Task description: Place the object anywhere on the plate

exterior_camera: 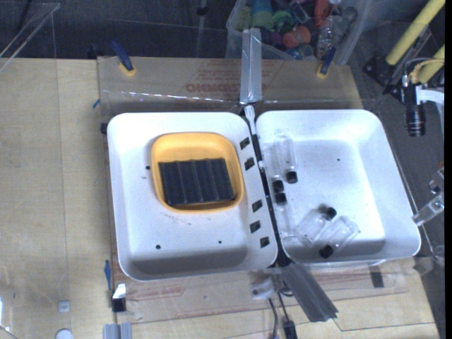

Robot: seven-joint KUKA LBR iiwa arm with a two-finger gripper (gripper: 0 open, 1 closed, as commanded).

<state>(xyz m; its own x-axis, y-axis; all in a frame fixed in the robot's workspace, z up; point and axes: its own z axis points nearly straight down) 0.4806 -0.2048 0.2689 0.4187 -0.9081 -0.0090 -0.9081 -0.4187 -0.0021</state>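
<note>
Plate [195, 147]: yellow, rounded square, left of frame centre in the left bin [134, 210]; dark ribbed rectangular piece [195, 180] lies on it.
Object: clear plastic vials with black caps [326, 229] lie in the right bin [367, 182], lower centre-right of frame; more vials [284, 162] near the divider.
Hand: cannot tell its state.
Tabletop [42, 189]: tan, beneath both bins.
</note>
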